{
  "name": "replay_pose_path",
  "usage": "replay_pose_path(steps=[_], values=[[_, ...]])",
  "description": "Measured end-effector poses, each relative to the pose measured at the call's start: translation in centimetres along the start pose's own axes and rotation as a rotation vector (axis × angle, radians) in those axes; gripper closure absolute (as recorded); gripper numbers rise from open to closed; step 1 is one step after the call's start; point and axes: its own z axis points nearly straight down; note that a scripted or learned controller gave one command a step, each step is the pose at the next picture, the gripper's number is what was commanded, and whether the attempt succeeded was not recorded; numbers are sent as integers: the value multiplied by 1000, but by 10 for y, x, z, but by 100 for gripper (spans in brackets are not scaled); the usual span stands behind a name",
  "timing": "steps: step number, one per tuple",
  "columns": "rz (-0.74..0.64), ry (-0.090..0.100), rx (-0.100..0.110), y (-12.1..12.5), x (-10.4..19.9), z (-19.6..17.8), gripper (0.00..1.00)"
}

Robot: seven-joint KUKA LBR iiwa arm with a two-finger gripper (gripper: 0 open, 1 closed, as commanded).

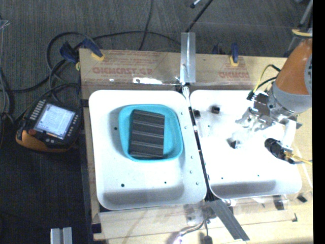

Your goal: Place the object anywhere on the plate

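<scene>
The tabletop [152,71] carries two shallow white bins side by side. In the left bin [101,151] lies a turquoise plate [175,136] with rounded corners, a little toward the far side of the bin. On the plate rests a dark grey ribbed block [147,133], lying flat near the middle, with the turquoise rim visible around all of its sides. So the block is already on the plate, well apart from the claw.

The grey arm [297,75] with its orange band comes in from the right and stands over the right bin [254,179]. The claw [253,122] is over the right half of this bin, pointing down toward its white floor. Whether the claw is spread or pressed together I cannot tell, because this part is small and blurred, and I see nothing held in it.

In the right bin there is a small black piece [215,109] near the far side, and another small black piece [196,114] close to the left wall. A small dark spot [234,144] lies just below the claw; what it is I cannot tell.

A metal post [188,57] stands at the far edge, between the two bins. On the carpet left of the tabletop lies an orange and black handheld controller [51,122] with a bright screen
</scene>
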Motion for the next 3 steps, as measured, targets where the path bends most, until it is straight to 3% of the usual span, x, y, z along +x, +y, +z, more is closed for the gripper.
replay_pose_path(steps=[1,2,3], values=[[0,0,0,0,0,0,0],[0,0,0,0,0,0,0],[103,1,-2,-3,-21,-110,0]])
